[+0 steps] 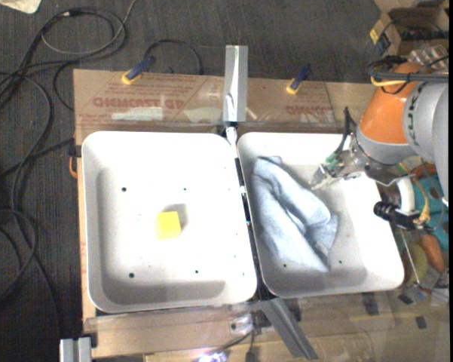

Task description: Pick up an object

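Pale blue cloth [294, 213] lies crumpled in the right bin [369, 266], stretching from near the bin's far left corner down toward its near wall and covering most of the left half of the floor. Its folds rise into a ridge near the middle of the bin. Beside it, in the left bin [105, 164], a small yellow block [169, 225] sits alone near the middle of the floor, well apart from the cloth and from every wall.

The arm [407, 123] comes in from the right, its orange band showing above the wrist, and angles down over the far right part of the right bin. The gripper [322, 177] sits low at the upper right edge of the cloth, just beside or touching the fabric there; which of the two cannot be told from this slant. Whether its fingers are spread or pressed together cannot be told either, since they are small and blurred against the white bin floor, and no fabric shows between them.

Both bins rest on a brown cardboard sheet [151, 100] held by clamps [139, 70] at its far edge. Black cables [30, 127] loop across the dark floor to the left.
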Controlling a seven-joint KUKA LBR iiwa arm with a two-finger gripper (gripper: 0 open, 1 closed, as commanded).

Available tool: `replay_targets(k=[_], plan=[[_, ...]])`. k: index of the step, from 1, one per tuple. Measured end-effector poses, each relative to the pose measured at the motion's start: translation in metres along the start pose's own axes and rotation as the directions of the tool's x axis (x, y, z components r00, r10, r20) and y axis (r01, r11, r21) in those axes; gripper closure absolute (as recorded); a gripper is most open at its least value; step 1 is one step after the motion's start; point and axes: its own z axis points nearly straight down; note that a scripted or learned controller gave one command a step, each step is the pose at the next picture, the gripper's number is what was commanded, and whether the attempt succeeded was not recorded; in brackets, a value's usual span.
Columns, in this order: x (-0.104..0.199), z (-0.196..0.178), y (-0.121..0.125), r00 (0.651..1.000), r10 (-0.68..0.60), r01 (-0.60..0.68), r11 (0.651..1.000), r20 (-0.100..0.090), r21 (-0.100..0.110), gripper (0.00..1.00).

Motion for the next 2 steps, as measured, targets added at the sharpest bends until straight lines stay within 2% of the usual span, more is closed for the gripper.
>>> replay_targets(k=[1, 2], plan=[[-0.0308, -0.0572, 0.0497, 0.999, 0.037, -0.037, 0.999, -0.001, 0.018, 1.0], [-0.031, -0.0568, 0.0493, 0.999, 0.037, -0.037, 0.999, -0.001, 0.019, 0.0]])
